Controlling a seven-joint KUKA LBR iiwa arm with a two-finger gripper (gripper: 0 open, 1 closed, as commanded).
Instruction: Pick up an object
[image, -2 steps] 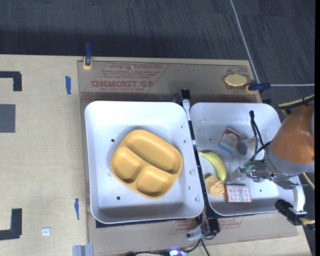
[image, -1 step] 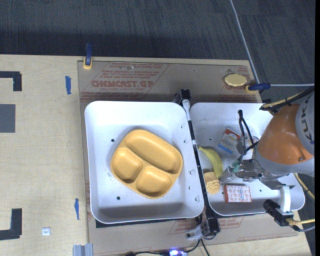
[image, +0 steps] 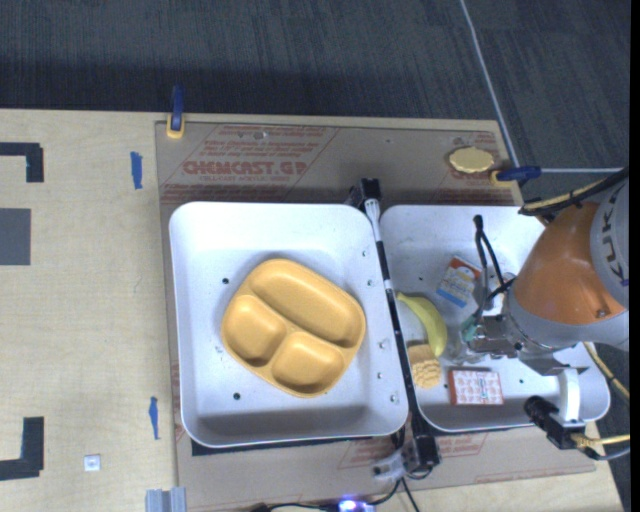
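A pale wooden bench (image: 80, 330) under a fixed overhead camera is carrying a brown board and two shallow white plastic bins side by side, with dark carpet showing beyond the bench's far edge. The left bin (image: 200, 240) is holding a yellow moulded plastic tray with three compartments (image: 292, 325), lying near its middle. In the right bin (image: 420, 235), a yellow banana (image: 425, 318) is lying along the left wall, a small waffle-textured tan piece (image: 426, 374) is sitting just beside it toward the near-left corner, a red-and-white printed flat card (image: 474, 386) is resting against the near edge, and a small blue, white and orange packet (image: 456, 283) is lying toward the middle.

The banana is looking like the likeliest target: probably light, smooth-skinned and curved, so liable to slip or roll; a grasp across its thick middle seems safest. The card is likely too flat to pinch easily.

The grey arm with its orange band (image: 565, 280) is reaching in from the right bin's right edge, wrist bent downward, with the two-finger gripper (image: 482, 332) hanging low between the banana and the card. Whether its pincer is released or clenched cannot be told from this angle; nothing is visibly held.
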